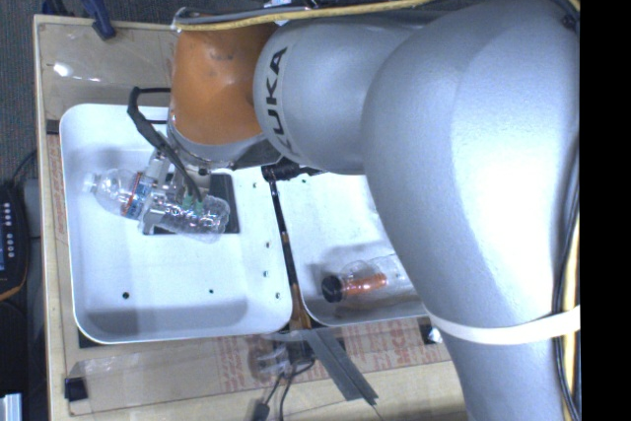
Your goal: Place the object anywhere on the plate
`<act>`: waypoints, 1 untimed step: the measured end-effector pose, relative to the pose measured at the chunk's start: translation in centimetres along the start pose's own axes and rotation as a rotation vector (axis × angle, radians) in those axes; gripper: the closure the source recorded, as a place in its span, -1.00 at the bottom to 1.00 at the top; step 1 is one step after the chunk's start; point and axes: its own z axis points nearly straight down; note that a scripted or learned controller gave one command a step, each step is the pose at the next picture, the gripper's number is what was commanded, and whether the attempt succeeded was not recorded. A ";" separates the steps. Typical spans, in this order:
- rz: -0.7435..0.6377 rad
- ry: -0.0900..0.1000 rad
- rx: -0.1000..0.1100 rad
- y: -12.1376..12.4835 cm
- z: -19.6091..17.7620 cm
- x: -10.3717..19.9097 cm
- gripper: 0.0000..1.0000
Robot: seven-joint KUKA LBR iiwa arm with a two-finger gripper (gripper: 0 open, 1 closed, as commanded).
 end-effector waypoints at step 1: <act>0.022 -0.004 -0.001 -9.5 -4.0 -2.6 1.00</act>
